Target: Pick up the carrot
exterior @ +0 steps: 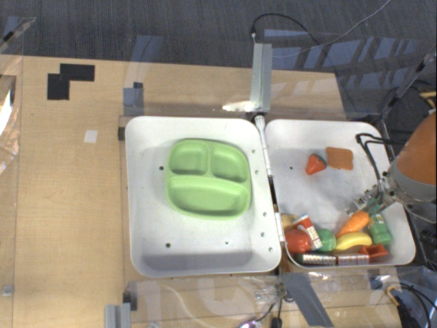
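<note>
At the right bin's [293, 139] near right corner, the gripper [373, 201] sits low over a pile of toy food. It's small and blurry, so whether it's open or closed can't be told. The arm [418, 157] is cut off by the right frame edge, with only the orange band and some grey wrist in view.

The carrot [357, 221] lies in that pile, just below-left of the gripper, its upper end touching or tucked under the tip; can't tell which. The long axis runs diagonally, lower-left to upper-right. It's smooth orange plastic with a tapered shape. Greenish bits at the upper end could be leaves or gripper parts, unclear. Which end is the point is hard to say.

A yellow banana [353, 240] curves right under the carrot, touching it. A green piece [380, 232] sits to the carrot's right. Left of them are a red round item [298, 240], a small red-white box [311, 228] and a green lump [326, 240], all crowded and overlapping. A dark bar [318, 258] lies along the near wall, partly hidden by the rim.

Well apart, toward the far side, are a red strawberry-like piece [315, 164] and a flat brown square [339, 158], near each other. A black cable [369, 144] loops over the far right corner.

The left bin [147, 203] holds a glossy green divided plate [208, 178] with three compartments and rounded corners.
</note>
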Tool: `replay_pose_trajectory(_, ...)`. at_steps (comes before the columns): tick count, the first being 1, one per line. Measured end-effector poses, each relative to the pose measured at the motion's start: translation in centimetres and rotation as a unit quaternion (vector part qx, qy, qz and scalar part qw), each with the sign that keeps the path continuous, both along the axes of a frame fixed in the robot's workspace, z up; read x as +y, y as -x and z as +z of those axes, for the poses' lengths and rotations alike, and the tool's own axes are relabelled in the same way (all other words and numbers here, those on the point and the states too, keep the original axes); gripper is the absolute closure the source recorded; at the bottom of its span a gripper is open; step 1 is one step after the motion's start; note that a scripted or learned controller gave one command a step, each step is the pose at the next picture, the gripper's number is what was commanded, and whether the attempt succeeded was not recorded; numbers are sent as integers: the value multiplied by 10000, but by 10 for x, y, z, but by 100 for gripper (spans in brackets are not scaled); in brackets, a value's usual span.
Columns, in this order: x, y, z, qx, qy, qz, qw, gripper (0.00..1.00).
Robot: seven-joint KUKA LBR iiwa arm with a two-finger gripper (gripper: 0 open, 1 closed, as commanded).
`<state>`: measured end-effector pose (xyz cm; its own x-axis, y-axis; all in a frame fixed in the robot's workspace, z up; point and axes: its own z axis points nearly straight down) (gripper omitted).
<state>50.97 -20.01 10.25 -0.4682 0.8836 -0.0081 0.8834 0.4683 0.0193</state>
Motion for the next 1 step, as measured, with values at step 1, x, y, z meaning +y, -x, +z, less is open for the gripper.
replay_pose_trajectory(1, 0, 0, 0, 8, -5, 3, 10000, 0)
